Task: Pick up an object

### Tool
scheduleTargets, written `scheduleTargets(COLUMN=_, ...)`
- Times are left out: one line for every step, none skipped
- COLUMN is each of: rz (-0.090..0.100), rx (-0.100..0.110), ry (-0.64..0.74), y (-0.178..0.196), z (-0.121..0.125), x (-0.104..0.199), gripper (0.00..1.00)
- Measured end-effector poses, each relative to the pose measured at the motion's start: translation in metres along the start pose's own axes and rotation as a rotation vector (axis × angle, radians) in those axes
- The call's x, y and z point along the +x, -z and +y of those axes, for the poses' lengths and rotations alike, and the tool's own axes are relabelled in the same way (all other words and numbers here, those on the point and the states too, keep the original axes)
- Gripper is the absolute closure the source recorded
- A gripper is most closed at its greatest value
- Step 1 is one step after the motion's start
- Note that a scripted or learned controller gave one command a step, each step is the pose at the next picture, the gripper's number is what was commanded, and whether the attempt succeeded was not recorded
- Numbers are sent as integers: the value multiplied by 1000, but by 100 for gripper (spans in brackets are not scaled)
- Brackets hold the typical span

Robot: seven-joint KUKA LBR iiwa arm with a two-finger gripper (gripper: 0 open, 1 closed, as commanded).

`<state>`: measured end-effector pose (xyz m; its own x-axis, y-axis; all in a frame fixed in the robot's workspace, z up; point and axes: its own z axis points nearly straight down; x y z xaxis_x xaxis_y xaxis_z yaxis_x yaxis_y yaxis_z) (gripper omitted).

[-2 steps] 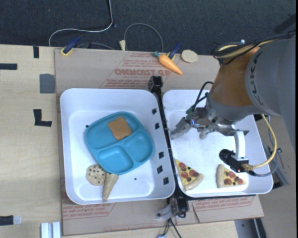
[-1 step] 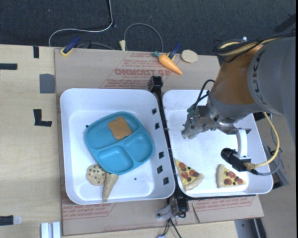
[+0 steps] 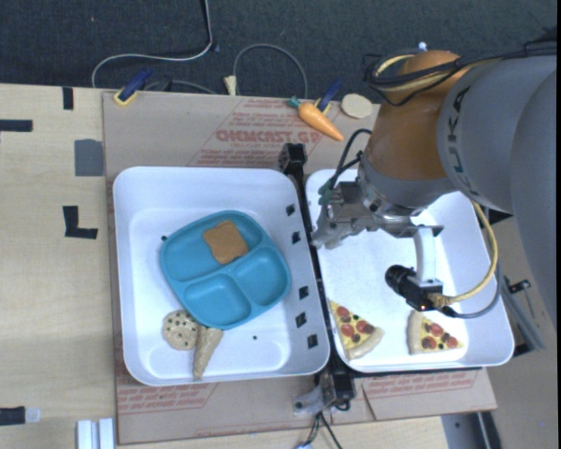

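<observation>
My gripper (image 3: 329,221) hangs over the upper left part of the right bin (image 3: 486,344), close to the divider between the bins. The arm's orange band and grey wrist cover much of that bin. Two pizza slices lie along its front edge, one at the left (image 3: 353,330) and one at the right (image 3: 435,335), both apart from the gripper. In the left bin (image 3: 140,195) a blue divided plate (image 3: 226,271) carries a brown toast slice (image 3: 226,241). A cookie (image 3: 179,329) and an ice cream cone (image 3: 206,348) lie in front of the plate.
Behind the bins, a toy carrot (image 3: 318,120) and a small tan disc (image 3: 358,106) rest on the cardboard sheet. Cables loop across the dark floor at the back. A black cable fitting (image 3: 409,288) hangs from the arm above the right bin.
</observation>
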<state>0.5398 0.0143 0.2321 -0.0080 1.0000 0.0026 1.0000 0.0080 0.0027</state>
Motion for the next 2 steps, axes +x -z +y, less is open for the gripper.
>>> scheduleTargets(rz=-2, rx=4, ry=-6, y=-2, z=-1, x=-4, gripper=0)
scheduleTargets(rz=-4, rx=9, ry=-9, y=-51, z=4, x=-25, gripper=0)
